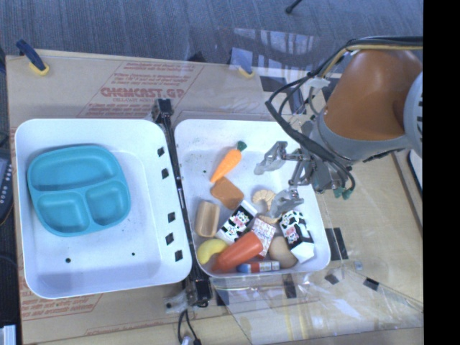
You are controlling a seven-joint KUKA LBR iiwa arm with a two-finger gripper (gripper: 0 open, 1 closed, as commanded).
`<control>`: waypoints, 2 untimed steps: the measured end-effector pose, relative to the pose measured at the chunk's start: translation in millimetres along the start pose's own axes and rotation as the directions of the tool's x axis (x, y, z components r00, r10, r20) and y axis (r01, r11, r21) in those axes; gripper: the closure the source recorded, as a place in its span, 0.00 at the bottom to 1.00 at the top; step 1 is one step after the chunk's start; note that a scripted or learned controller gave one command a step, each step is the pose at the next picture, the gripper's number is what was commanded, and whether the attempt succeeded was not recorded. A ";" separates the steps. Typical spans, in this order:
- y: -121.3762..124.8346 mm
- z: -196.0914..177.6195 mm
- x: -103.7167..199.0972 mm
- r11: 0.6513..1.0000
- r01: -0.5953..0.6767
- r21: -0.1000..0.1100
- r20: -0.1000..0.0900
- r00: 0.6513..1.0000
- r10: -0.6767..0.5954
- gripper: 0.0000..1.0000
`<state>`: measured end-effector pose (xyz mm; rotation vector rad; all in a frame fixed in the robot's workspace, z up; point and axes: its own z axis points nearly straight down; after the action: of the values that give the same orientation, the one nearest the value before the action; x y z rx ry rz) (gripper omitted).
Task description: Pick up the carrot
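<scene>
Cardboard-covered bench (108, 85), two white bins. The carrot (228, 162) is seen lying in the right bin (194, 139), upper left part. The gripper (280, 175) is held spread wide beside it, nothing grasped.

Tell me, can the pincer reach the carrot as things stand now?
Probably yes. The carrot lies by itself in the upper part of the right bin, apart from the pile below it. The open pincer hangs just right of it, with bare floor between them.
</scene>
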<state>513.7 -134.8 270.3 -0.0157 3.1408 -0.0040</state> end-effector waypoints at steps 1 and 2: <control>19.5 122.1 -67.2 0.998 0.063 -0.007 -0.010 0.998 -0.063 0.00; -9.3 167.3 -94.3 0.988 -0.153 -0.006 0.019 0.988 0.153 0.00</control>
<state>608.3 -143.6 103.2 0.2242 3.1133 0.0028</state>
